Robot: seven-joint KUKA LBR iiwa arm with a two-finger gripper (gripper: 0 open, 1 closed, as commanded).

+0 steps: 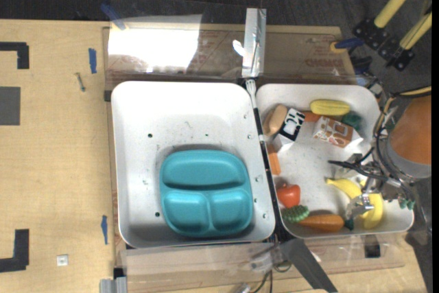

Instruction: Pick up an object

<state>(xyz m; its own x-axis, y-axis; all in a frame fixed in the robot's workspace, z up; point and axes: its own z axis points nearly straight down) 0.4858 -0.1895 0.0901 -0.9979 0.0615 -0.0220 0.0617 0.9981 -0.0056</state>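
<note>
**Claw low over the banana in the right bin's near right corner**

The claw (362, 197) hung low in the shallow white right bin (310, 94), near its right wall, directly over a yellow plastic banana (343, 186). Whether its fingers stood wide or narrow could not be told; dark linkage and a metallic tip blurred together above the fruit, and nothing showed plainly between them.

Just beside lay a second yellow fruit piece (374, 213) and an orange plastic carrot with a green top (317, 221) along the near wall. A good grasp probably called for straddling the banana across its narrow width, clear of those neighbours and the wall, then lifting straight up.

The teal three-compartment plastic tray (204, 192) sat in the left white bin (137, 120).
</note>
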